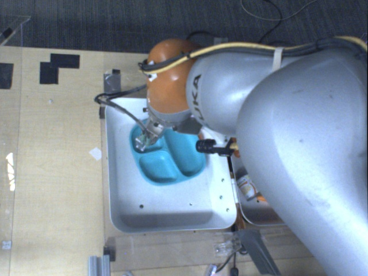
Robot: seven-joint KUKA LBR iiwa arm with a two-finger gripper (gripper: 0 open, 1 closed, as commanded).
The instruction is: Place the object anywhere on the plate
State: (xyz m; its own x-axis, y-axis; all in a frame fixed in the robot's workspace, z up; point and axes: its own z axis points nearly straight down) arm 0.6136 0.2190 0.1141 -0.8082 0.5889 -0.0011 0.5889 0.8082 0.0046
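Camera view: my claw (142, 141) hangs low over the upper left part of the blue plate (167, 167), which sits in the left bin (123, 211) toward its far edge. Whether my claw is spread or pinching anything, I cannot tell. My grey arm (287, 131) covers most of the right bin (256, 216), where an orange-and-white object (248, 187) lies by its left wall.
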